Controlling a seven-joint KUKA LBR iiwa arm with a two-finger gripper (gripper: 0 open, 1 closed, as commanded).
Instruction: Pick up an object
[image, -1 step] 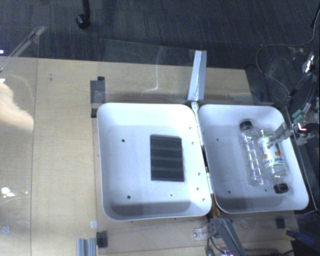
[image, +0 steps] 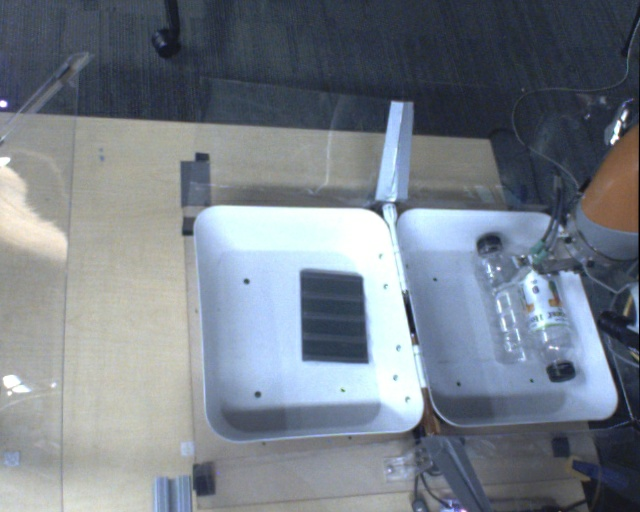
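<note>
In the right bin (image: 440, 380) lie two clear plastic bottles side by side. One bottle (image: 503, 305) has its black cap toward the back. The other bottle (image: 545, 308) carries a white and green label, and its black cap points toward the front. A dark ribbed rectangular block (image: 334, 316) lies flat in the middle of the left bin (image: 230, 300). My gripper (image: 541, 257) reaches in from the right and hangs low over the back end of the labelled bottle, between the two bottles' upper parts. The orange band (image: 612, 193) of the arm is above it.
The two bins meet at a raised rim (image: 403, 300) down the middle. A metal bar (image: 394, 150) stands behind that joint. Cables (image: 560, 110) run along the back right, and clamps and wiring (image: 440, 475) sit under the front edge. Bare wooden bench (image: 100, 330) stretches to the left.
</note>
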